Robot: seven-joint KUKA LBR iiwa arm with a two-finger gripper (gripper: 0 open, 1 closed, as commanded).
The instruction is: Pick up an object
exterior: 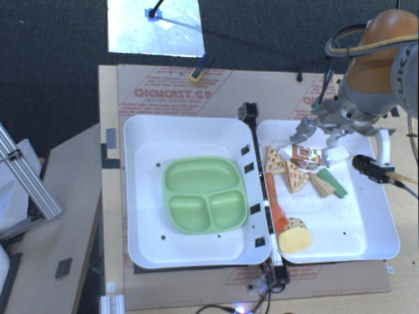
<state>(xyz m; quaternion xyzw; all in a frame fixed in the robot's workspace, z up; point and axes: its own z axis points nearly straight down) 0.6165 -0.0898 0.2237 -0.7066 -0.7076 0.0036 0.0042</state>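
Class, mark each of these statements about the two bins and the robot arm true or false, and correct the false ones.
1. The green divided plate lies in the left bin. True.
2. The green plate holds pieces of toy food. False: its compartments are bare; the toy food lies in the right bin.
3. The end effector hangs over the far part of the right bin. True.
4. The yellow round piece sits at the far edge of the right bin. False: it lies near the front left corner.
5. The orange carrot-like stick lies along the right bin's left side. True.
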